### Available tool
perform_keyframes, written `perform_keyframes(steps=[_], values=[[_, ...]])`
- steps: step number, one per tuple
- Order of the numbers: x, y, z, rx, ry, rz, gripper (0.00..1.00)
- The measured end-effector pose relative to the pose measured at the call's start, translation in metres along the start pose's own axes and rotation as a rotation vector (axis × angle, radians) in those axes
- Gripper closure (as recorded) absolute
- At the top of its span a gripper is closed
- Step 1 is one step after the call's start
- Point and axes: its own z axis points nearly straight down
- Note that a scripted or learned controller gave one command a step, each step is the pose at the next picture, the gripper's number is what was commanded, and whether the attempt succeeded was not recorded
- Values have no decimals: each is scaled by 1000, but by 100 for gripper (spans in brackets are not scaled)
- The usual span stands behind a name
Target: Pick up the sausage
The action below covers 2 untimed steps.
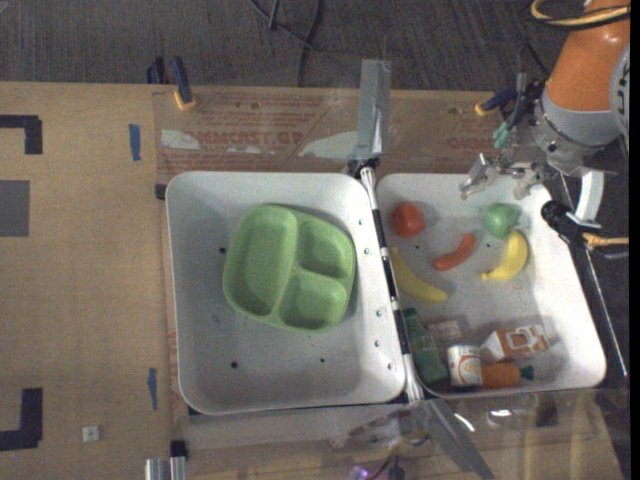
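Note:
The sausage (455, 252) is a small curved red-orange piece lying in the middle of the right bin (580, 318). My gripper (497, 175) hangs over the bin's back edge, up and to the right of the sausage and well apart from it. Its fingers look spread open with nothing between them. The grey arm with its orange band (595, 53) comes in from the upper right.
Around the sausage lie a red tomato (407, 219), a green fruit (500, 218), and two bananas (510, 258) (420, 283). A carton (515, 343), a can (463, 365) and a green packet (425, 348) sit along the front. The left bin (200, 348) holds a green divided plate (290, 266).

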Motion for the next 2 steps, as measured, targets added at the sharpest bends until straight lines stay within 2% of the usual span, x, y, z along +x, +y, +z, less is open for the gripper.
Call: perform_keyframes(steps=[1, 2], values=[[5, -17, 105, -4, -1, -25, 0], [5, -17, 105, -4, -1, -25, 0]])
